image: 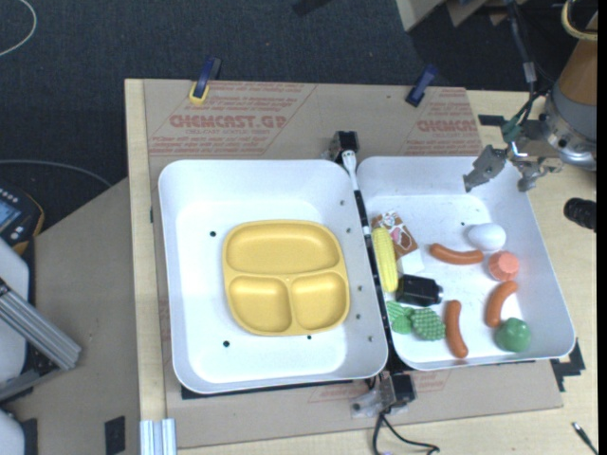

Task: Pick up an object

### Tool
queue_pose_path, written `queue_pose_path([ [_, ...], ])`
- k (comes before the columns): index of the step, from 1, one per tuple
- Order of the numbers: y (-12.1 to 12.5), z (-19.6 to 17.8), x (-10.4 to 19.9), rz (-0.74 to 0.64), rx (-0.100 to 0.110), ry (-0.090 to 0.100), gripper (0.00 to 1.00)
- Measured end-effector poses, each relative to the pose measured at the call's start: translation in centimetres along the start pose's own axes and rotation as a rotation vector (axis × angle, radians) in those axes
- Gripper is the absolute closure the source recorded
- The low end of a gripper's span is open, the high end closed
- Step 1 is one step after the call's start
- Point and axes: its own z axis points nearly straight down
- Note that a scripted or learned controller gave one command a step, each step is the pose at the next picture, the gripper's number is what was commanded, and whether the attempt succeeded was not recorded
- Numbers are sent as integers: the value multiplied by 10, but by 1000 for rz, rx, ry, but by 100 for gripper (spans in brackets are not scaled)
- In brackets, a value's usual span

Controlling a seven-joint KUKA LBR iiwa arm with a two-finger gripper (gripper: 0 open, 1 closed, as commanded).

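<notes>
The arm (pixel 579 93) is cut off by the right edge; claw (pixel 503 167) blurred.

- We see even, fairly bright overhead light, with the white bins (pixel 180 254) near washed out.
- We find soft, short shadows under the yellow tray (pixel 285 276).
- We note mild softness overall, and the dark floor (pixel 95 27) loses detail.
</notes>
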Motion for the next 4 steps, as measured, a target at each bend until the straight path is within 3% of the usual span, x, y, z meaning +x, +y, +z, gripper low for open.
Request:
queue_pose_path([
  [1, -6, 63, 2, 0, 2, 1, 0],
  [3, -10, 149, 4, 0, -2, 0, 0],
  [4, -9, 136, 3, 1, -7, -2, 100],
])
